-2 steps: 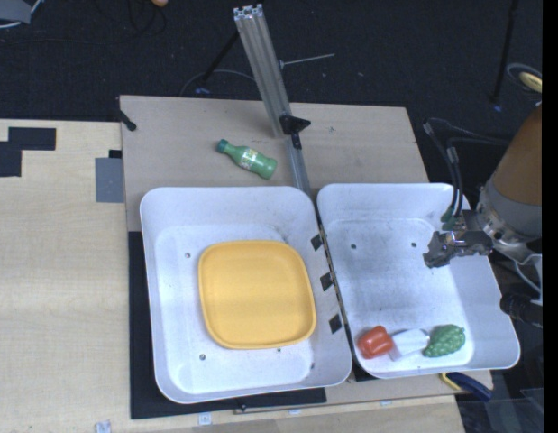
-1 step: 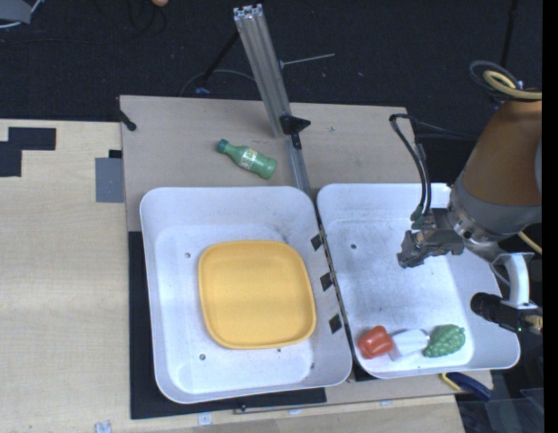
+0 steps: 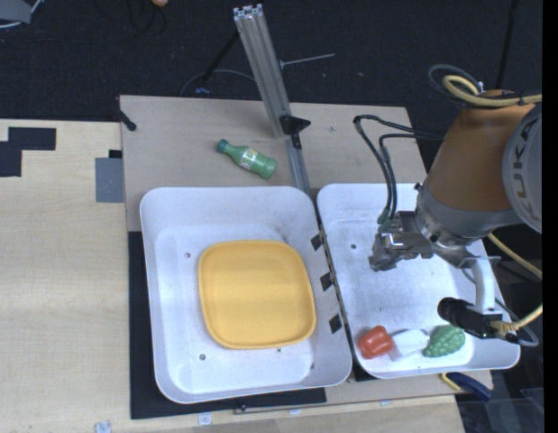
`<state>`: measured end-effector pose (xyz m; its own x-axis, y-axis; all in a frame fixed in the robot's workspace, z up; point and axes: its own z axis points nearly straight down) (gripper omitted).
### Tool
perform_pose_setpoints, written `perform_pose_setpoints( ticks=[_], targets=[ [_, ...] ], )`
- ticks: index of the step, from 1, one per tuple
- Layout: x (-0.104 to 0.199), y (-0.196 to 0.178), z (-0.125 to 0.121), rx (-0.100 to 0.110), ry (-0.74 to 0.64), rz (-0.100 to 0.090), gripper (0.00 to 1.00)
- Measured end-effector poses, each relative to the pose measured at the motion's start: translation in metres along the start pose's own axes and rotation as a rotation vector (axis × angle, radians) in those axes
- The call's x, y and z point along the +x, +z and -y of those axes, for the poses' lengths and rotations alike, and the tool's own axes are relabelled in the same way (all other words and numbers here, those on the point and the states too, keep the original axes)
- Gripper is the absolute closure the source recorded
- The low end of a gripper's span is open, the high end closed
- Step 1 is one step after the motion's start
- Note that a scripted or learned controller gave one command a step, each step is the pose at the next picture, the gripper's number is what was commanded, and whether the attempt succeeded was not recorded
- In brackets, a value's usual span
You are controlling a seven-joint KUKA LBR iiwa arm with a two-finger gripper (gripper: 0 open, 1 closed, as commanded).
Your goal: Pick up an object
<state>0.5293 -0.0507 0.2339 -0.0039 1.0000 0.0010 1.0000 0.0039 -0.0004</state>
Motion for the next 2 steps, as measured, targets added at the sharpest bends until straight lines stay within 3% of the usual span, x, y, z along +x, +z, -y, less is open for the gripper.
perform_pose_setpoints(
  ticks=[2],
  targets=[
    [0.106,0.012,-0.024,0.0,0.0,0.0,1.0]
  ],
)
